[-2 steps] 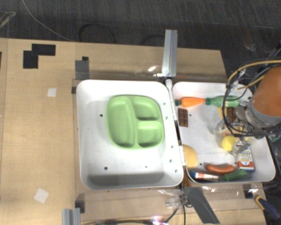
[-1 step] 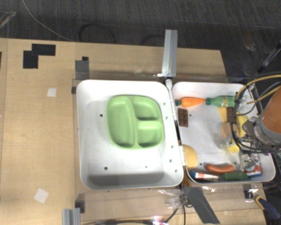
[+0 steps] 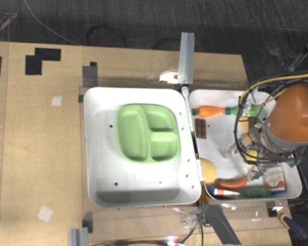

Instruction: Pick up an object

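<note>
The camera looks down on a tan wooden bench (image 3: 36, 152) that carries two shallow white bins side by side. The left bin (image 3: 100, 186) sits in the middle of the frame and holds a light green divided tray (image 3: 146, 132), which lies flat with three compartments facing up.

The right bin (image 3: 218, 137) occupies the right part of the frame, touching the left bin along their shared edge. Near its upper edge lies a toy carrot (image 3: 212, 111), orange with a green end pointing right. Just below the carrot, close to the bin's left wall, lies a small brown chocolate bar (image 3: 200, 128). At the lower left corner of this bin rests a round yellowish fruit (image 3: 207, 171), and just right of it a red sausage-shaped piece (image 3: 231, 183) curves along the lower edge. Below that lie a thin red-tipped marker (image 3: 223, 192) and a green stick-like piece (image 3: 256, 192). A small carton with a red and white label (image 3: 274, 179) sits near the lower right corner.

The arm (image 3: 295, 114) enters from the right edge of the frame, its orange band hanging over the right bin with cables looped around the wrist. The gripper (image 3: 256, 160) is low over the bin's right half, above the carton and sausage; whether it is apart, together or clamped on something cannot be told, since the wrist and cables cover it.
</note>
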